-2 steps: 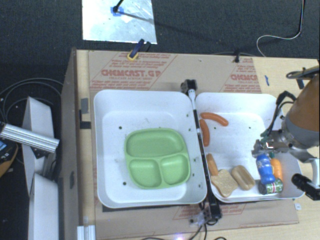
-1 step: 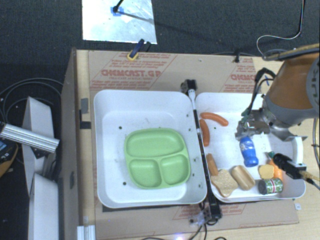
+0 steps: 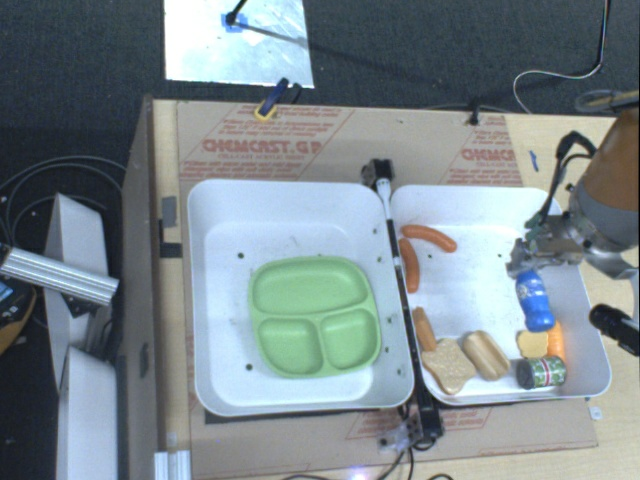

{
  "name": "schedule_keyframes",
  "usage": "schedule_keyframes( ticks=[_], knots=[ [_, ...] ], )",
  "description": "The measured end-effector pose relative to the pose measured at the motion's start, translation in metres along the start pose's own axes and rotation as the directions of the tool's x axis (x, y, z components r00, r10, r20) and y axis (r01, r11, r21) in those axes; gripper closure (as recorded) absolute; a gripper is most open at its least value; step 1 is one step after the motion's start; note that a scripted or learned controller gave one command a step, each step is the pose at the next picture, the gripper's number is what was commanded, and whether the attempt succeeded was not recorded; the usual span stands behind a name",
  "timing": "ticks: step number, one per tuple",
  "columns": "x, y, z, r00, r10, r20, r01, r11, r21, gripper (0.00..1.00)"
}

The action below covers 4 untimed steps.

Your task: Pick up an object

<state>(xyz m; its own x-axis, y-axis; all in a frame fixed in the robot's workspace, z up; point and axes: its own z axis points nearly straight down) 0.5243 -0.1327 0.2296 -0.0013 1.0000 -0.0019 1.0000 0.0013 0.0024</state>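
Smooth rounded blue bottle (image 3: 536, 302) below metal gripper (image 3: 537, 255)

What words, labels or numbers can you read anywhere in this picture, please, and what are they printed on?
"CHEMCAST GP", red print on the brown board under the bins, left side.
The same red print at the board's right end, cut short and too blurred to read surely.
The can: label too small to read.
The blue bottle: label unreadable.

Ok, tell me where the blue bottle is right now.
The blue bottle lies in the right bin, near its right wall, just below the gripper and just above a yellow piece and the green can.
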Motion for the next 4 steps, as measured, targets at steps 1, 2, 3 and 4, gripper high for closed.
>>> schedule_keyframes(
  ticks=[1,2,3,4],
  knots=[
    [0.061,-0.011,0.027,1.0,-0.003,-0.003,0.003,1.0,0.001,1.0],
    [0.09,0.022,-0.008,1.0,-0.004,-0.002,0.004,1.0,-0.001,1.0],
    [0.053,0.079,0.046,1.0,0.0,-0.001,0.0,1.0,0.001,1.0],
    [0.026,0.066,0.042,1.0,0.0,-0.001,0.0,1.0,0.001,1.0]
  ],
)
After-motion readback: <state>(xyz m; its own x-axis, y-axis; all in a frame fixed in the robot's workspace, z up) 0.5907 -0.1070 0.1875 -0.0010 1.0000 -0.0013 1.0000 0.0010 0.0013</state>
